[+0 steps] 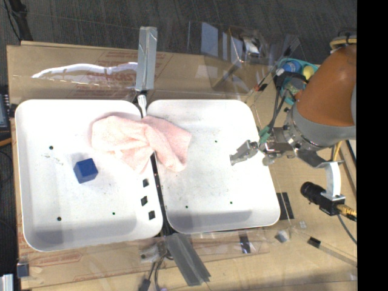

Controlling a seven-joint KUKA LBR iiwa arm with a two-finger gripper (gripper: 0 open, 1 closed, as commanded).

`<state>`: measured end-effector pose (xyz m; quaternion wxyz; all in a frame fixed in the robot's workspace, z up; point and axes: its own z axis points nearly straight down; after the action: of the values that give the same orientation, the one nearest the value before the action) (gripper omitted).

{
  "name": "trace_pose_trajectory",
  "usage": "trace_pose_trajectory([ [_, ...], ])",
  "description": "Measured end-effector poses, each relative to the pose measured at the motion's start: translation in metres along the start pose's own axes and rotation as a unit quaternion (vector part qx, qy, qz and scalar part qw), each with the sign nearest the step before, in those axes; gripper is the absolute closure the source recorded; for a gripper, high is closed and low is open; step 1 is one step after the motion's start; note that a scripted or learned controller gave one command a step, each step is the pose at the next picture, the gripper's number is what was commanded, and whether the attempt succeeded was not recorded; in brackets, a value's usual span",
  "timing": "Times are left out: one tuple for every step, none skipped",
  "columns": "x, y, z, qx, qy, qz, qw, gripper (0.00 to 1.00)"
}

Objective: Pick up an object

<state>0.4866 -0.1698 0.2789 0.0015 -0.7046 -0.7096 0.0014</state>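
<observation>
— So, what lies nearest, at the front edge of the bench?

— Two shallow white bins side by side, smooth plastic with rounded corners and a few dark specks. The left bin [36, 223] holds a small blue cube [86, 170], hard-edged and matte, sitting left of its middle, apart from everything else. Three small black squares [145, 200] run down the inner slope near the shared rim.

— And the cloth?

— A soft pink towel [139, 141], crumpled and fuzzy, draped over the divide between the bins toward their back edge. Part of it rests in the left bin, part spills into the right bin [212, 217].

— Where is the arm?

— It comes in over the right bin's right edge. The gripper [242, 153] is grey metal, hanging above the bin floor near that edge, well apart from towel and cube. Whether it is parted or closed, I cannot tell; nothing shows in it.

— Farther back?

— A brown cardboard sheet [79, 62] under the bins, with a grey metal bar [147, 59] standing at the back where the bins meet, and the arm's rounded orange band [330, 90] at the bench's far right corner.
</observation>
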Motion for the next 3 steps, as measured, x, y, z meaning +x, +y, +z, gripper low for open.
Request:
trace_pose_trajectory([
  [0.053,0.088,0.066,0.001,0.0,0.011,0.9999,0.0],
  [0.068,0.117,0.187,0.0,0.0,-0.118,0.993,0.0],
  [0.068,0.117,0.177,0.001,0.0,-0.119,0.9929,1.0],
])
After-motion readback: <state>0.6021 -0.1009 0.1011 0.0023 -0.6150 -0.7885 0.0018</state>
